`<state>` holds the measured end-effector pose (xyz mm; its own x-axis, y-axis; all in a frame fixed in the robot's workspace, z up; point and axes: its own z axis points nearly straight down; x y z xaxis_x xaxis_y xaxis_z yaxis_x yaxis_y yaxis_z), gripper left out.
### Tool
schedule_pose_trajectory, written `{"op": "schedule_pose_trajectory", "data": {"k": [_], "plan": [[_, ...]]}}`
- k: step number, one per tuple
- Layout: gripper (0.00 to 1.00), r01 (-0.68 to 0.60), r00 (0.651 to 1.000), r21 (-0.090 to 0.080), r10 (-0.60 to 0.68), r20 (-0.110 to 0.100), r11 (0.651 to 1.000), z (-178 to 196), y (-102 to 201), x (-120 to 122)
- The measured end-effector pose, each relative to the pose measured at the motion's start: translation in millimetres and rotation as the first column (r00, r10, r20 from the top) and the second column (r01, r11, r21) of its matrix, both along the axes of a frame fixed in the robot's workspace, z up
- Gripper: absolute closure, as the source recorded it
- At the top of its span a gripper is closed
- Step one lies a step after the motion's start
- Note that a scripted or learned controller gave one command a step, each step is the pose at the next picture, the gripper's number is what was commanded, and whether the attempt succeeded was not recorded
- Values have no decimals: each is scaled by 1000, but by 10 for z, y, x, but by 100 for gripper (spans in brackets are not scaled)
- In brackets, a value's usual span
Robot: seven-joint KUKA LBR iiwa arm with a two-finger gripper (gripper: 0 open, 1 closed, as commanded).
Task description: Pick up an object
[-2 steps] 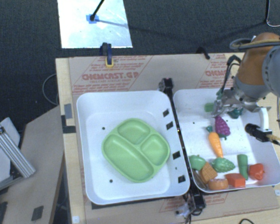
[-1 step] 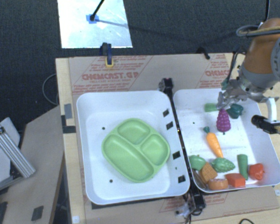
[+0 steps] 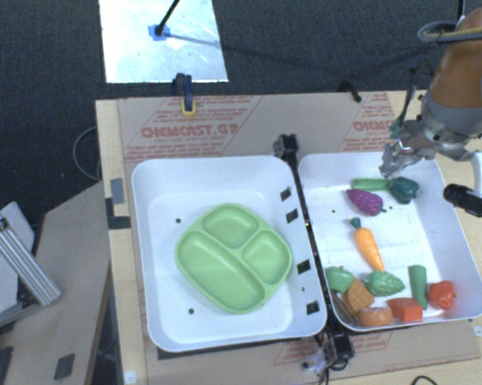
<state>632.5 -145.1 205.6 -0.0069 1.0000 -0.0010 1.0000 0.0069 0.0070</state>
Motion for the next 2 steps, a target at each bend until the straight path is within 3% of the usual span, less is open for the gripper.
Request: {"op": "schedule_pose_trajectory", "data": {"k": [1,2], "plan": [[100,0,1000,1,0,-3,1000,203,1,11],[100,-1,1000,2,1,-7,1000,218,355,-216]]}}
